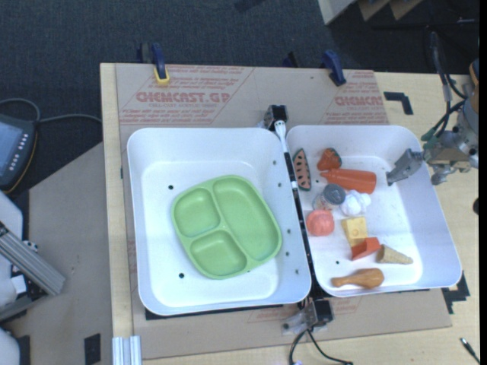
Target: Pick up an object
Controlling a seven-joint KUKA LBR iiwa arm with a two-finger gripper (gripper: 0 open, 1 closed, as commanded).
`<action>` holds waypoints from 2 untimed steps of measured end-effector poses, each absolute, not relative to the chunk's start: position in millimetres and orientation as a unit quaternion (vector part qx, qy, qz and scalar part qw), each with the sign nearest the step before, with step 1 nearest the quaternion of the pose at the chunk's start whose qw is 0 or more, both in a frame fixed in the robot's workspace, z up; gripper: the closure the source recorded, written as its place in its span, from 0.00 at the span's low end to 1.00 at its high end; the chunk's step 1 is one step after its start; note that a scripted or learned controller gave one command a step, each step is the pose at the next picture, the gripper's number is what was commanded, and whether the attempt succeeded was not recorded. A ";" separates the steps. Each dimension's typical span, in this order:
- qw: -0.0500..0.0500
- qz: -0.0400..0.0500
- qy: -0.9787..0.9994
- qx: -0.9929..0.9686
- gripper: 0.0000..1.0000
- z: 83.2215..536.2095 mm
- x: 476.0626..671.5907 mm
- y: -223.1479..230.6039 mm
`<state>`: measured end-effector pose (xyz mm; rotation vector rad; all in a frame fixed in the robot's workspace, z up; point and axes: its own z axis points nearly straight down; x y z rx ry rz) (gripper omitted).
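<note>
Nine or so small plastic play-food pieces sit in the right-hand shallow white bin [441, 226], all crowded toward its left wall near the tabletop's middle, and any one will do. Counting: one long orange carrot [351, 179], one red-orange lump [329, 159] behind it, one dark watermelon slice [301, 169] against the divider, one grey disc [333, 195], one white knobbly piece [355, 202], one pink round fruit [320, 223], one yellow cheese block [354, 228], one red-orange wedge [366, 248], one tan cone [395, 256] and one brown drumstick [358, 279] by the front edge. They look light, hard and slick; I'd judge the carrot easiest, pinched across its middle. One green three-compartment plate [224, 226] fills the left white bin [144, 204]. Over the right bin's far right side hangs the end effector [407, 167], and I can't tell how it's set.
</note>
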<state>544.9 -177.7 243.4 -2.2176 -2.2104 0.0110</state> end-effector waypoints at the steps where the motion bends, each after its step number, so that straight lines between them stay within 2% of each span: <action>1: 0.000 0.000 -0.707 -0.707 0.00 250.4 547.4 -177.3; 2: 0.002 0.001 -0.707 -0.707 0.00 206.4 545.0 -182.5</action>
